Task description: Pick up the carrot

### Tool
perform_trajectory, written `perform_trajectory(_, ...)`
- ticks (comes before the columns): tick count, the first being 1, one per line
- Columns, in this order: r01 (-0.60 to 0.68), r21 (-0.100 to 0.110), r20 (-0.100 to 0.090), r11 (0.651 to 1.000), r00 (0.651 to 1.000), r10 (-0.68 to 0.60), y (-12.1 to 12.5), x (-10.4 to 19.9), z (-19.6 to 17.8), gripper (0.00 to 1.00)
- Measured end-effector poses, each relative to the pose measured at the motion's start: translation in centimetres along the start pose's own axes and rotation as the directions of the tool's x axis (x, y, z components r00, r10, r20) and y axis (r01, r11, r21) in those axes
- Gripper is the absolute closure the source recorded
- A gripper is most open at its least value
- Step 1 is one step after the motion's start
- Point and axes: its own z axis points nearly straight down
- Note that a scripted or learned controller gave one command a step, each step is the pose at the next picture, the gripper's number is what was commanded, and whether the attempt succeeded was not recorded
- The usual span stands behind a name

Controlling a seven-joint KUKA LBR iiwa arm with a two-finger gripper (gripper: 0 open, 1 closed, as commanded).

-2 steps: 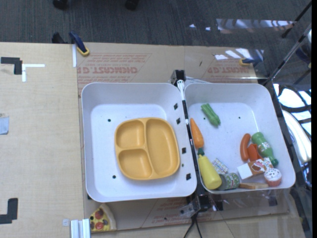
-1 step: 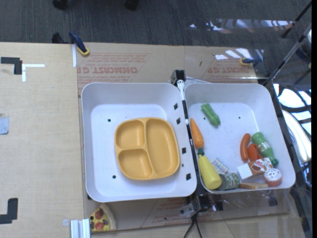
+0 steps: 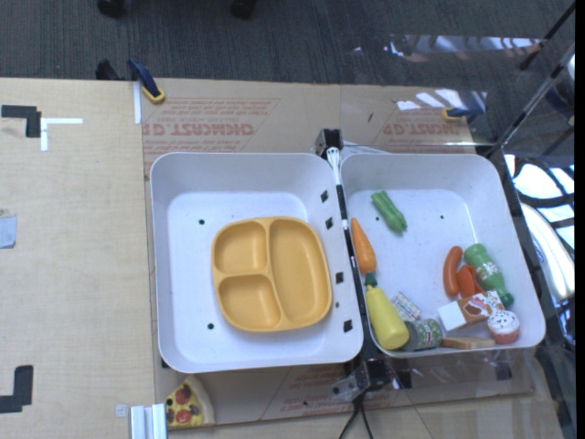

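An orange carrot (image 3: 363, 248) with a green tip at its lower end lies in the right bin (image 3: 430, 176), close against the bin's left wall. It points roughly up and down in the view. A yellow bottle-shaped toy (image 3: 385, 318) lies just below it.
The left bin (image 3: 183, 186) holds a yellow three-part plate (image 3: 271, 273). The right bin also holds a green pepper-like piece (image 3: 388, 210), a red sausage (image 3: 452, 271), a green bottle (image 3: 486, 273), a can (image 3: 407, 306) and several small food toys at its lower right. A pizza slice toy (image 3: 186, 405) lies outside the bins.
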Motion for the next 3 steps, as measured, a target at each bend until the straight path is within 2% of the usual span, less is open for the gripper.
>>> perform_trajectory(2, -0.003, 0.001, 0.000, 1.000, 1.000, 0.003, -0.02, -0.17, 0.01, 0.00)
perform_trajectory(3, -0.002, 0.001, -0.001, 1.000, 1.000, 0.002, -0.83, -0.11, -0.04, 0.00)
